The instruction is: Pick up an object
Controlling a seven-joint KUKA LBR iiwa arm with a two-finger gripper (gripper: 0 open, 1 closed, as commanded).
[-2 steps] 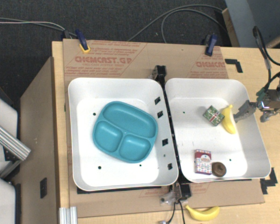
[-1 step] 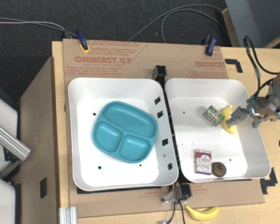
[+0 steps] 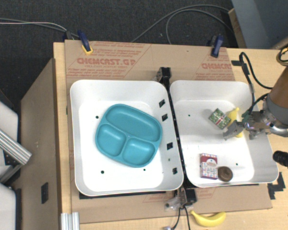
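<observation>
A brown cardboard-covered bench (image 3: 134, 56) carries two shallow white plastic bins side by side. The left bin (image 3: 81, 143) holds a teal three-compartment plastic tray (image 3: 128, 135) lying flat near its middle, slightly turned. The right bin (image 3: 194, 97) holds several small things: a small green-and-white patterned packet (image 3: 219, 118) in its upper middle, a yellow object (image 3: 235, 115) just beside the packet on its right, partly hidden by the gripper, a small red-and-white printed box (image 3: 209, 166) lying flat near the front edge, and a round brown disc-shaped object (image 3: 225, 174) touching the box's lower right corner. The grey arm (image 3: 281, 104) reaches in from the right over the right bin's right side, and its two-finger gripper (image 3: 234, 130) sits low just below the packet and over the yellow object. One dark grey fingertip (image 3: 230, 132) points left toward the bin's middle; whether the gripper is open or closed cannot be told, and nothing is clearly seen held in it. A yellow banana-shaped object (image 3: 209, 218) lies outside the bins at the bench's front edge. A yellow clamp (image 3: 86, 45) and a blue clamp (image 3: 216, 45) grip the bench's far edge, and black cables (image 3: 192, 11) trail over the dark floor behind.
</observation>
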